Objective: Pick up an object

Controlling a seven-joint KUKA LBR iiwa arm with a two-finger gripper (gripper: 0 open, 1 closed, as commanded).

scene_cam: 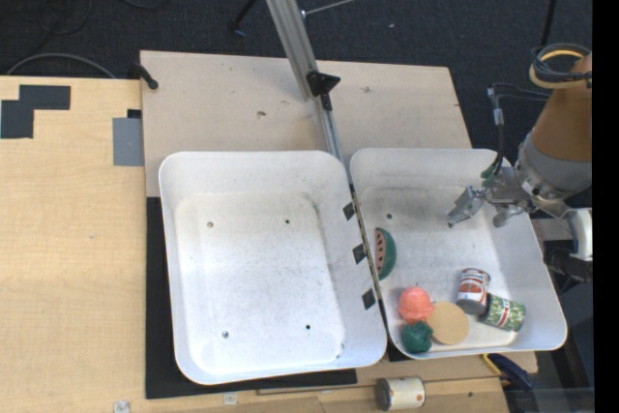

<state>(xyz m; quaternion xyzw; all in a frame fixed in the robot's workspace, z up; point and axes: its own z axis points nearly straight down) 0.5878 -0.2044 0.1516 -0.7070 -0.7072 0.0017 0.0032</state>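
Observation:
In the right bin (426,179) lie a watermelon slice (385,251) against the left wall, a pink ball (415,303), a dark green ball (418,337), a tan round disc (450,323), a small red-and-white can (473,287) and a green can (503,312) lying on its side. My gripper (479,205) hangs over the right part of this bin, above and behind the cans, with its fingers spread and nothing between them.
The left bin (193,179) sits beside the right one. A slanted aluminium rail (290,24) runs down to the divide between the bins. A small cylinder (400,393) lies on the bench in front of the bins.

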